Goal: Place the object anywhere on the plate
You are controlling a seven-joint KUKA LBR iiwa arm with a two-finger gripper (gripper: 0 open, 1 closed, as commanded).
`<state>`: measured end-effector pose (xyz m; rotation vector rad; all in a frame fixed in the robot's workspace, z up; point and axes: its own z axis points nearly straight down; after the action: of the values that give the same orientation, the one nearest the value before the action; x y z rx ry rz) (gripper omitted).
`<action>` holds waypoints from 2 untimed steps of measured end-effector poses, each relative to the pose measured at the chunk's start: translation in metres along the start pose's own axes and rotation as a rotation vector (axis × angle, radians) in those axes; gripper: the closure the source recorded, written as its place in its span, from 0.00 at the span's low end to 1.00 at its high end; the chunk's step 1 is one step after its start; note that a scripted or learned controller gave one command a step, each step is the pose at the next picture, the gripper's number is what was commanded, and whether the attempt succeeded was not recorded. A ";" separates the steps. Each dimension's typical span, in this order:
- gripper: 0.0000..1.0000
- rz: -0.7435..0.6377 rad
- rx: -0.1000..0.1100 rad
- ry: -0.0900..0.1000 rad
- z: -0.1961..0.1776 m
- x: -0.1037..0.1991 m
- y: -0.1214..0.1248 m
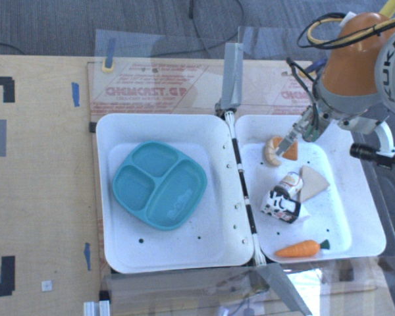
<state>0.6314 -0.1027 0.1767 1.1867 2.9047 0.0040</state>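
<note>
Grey arm (359, 58) reaching in from the right, over the far part of the right bin (342, 239). Gripper (291, 139) hanging low at the far-left corner of this bin, pointing down and to the left. Whether open or closed on something: cannot tell, too small and too blurred there.

Directly under the tip, a small pale curved piece with an orange part (276, 151), perhaps a toy food. Touching the tip or only just beside it: cannot tell either. Judged as the task's object, because nearest to the gripper. No proof of any hold.

Nearer in the same bin: a black-and-white cow-pattern toy (283, 201), a beige triangular piece (314, 181) touching it on the right side, and a toy carrot (301, 248) close to the near wall, long axis running left to right.

Teal plate (159, 184) with three compartments lying in the left bin (118, 242), nothing on it. From the gripper, plate lying to the left and a little nearer, beyond the two bin walls meeting in the middle (240, 176).

Probably the step in hand: the grasp itself. After that, need to lift above the middle walls, then travel left. Risk: slipping of the small object from a weak pinch while crossing.
</note>
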 end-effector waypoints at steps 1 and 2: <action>1.00 -0.137 0.001 0.001 -0.009 0.048 0.041; 1.00 -0.151 0.002 0.002 -0.009 0.167 0.044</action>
<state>0.5430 0.0456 0.1850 0.9652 2.9882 0.0021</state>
